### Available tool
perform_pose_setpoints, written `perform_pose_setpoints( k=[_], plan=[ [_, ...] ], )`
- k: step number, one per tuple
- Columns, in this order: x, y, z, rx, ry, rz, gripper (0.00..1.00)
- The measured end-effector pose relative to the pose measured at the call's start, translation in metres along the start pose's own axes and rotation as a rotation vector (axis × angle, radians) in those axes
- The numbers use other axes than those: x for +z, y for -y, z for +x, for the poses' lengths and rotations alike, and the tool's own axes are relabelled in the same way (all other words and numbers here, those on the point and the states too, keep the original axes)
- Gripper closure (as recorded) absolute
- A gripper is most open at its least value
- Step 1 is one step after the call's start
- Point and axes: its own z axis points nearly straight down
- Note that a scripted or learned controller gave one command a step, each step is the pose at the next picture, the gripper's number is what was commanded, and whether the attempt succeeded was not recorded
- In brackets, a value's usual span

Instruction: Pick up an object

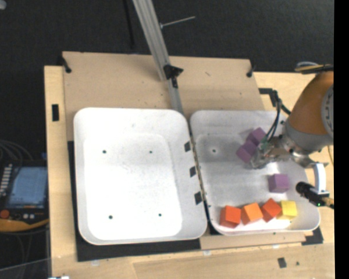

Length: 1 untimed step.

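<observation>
over right bin (221, 127), gripper (260, 157) beside purple blocks (251, 145)

Two bins (134, 118) side by side, blocks (257, 211) in a row along the right bin's (221, 127) near wall

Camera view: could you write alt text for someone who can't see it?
A grey-and-orange robot arm reaches from the right, its claw low beside two purple blocks in the right white bin. A third purple block and a row of orange, red and yellow blocks lie nearer. The left bin sits alongside.
</observation>
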Motion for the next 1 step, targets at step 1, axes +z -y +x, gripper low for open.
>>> perform_pose_setpoints(
  k=[1],
  plan=[
    [-0.0588,0.0070,-0.0001,0.000,-0.001,0.001,1.00]
  ],
)
